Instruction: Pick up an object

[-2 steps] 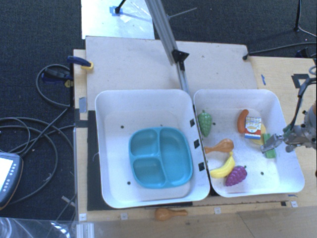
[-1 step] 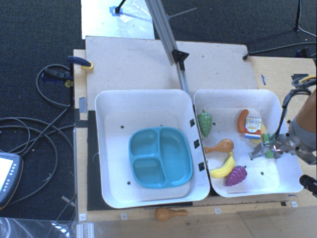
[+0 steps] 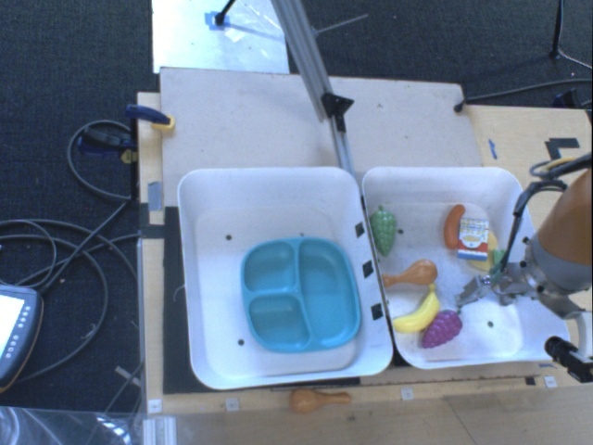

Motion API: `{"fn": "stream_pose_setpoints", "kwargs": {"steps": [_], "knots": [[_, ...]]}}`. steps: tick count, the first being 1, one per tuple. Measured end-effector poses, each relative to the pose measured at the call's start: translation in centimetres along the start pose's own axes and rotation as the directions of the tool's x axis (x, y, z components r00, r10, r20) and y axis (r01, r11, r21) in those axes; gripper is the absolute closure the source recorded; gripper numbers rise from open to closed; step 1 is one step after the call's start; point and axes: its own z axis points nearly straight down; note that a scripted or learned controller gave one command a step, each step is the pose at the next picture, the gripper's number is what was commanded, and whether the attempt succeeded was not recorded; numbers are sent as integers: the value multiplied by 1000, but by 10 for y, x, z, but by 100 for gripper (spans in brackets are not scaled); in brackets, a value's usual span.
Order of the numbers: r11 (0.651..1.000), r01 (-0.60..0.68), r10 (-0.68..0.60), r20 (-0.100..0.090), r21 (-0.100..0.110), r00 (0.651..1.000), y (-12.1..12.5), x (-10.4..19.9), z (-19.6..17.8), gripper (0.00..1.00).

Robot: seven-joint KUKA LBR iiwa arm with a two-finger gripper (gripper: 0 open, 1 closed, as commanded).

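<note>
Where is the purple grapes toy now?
The purple grapes lie in the right bin, near its front edge, touching the banana, just left of the hand.

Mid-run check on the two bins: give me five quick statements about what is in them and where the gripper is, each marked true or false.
1. The blue divided tray lies in the left bin. True.
2. The banana lies in the left bin. False: it is in the right bin, beside the purple grapes.
3. The gripper is over the right bin. True.
4. The gripper holds the banana. False: nothing shows between its fingers.
5. An orange toy lies on the bench outside the bins, at the near edge. True.
</note>
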Motion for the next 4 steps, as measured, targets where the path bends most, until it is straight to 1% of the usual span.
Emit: {"fn": "stream_pose_setpoints", "kwargs": {"steps": [1, 2, 3, 4], "knots": [[1000, 0, 0, 2, -6, 1000, 2, -1, -13, 100], [1000, 3, -3, 3, -8, 1000, 0, 1, -57, 100], [1000, 5, -5, 4, -9, 1000, 8, 2, -102, 100], [1000, 6, -6, 4, -11, 1000, 10, 2, -155, 100]]}}
